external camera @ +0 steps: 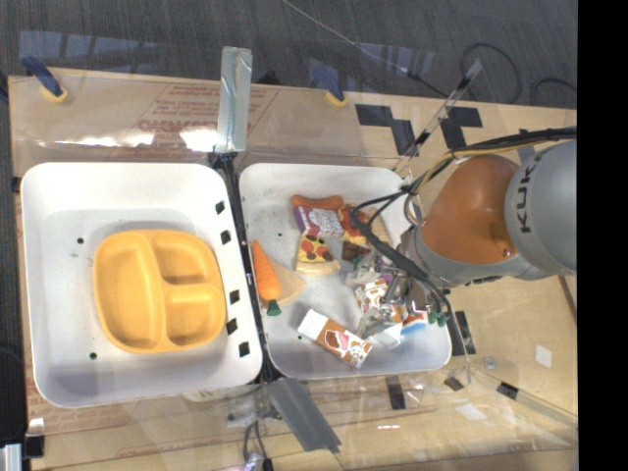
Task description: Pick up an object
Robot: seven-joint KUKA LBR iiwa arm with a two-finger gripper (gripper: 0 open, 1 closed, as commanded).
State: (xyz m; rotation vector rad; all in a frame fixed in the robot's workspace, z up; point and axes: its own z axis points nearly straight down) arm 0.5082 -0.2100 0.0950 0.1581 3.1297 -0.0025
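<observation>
Below, viewed from above at a slant: table of pale wood, bearing two shallow white bins side by side.

Left bin: holds a yellow divided tray, three compartments, lying flat near the middle of the bin floor.

Right bin: holds the loose items. Orange toy carrot with green tip, lying along the left wall, tip pointing toward the near edge. Toy pizza slice just right of the carrot, point toward the far wall. Brown-and-pink packet touching the pizza slice on its far side. White-and-brown carton lying tilted near the front wall. Cluster of small crinkled wrappers toward the right wall, partly covered by the arm; individual pieces too jumbled to tell apart.

Grey arm with orange band entering from the right, wrist lowered over the right side of the right bin. Black cables looping from the wrist across the packet area. Hand down among the wrappers, close against them; state of the hand not discernible, hidden by wrist and clutter, and nothing visibly held.

Strip of silver tape running from the far edge of the table to the gap between the bins. Clear plastic sheet with red printing beneath the bins. Dark carpet beyond the table.
</observation>
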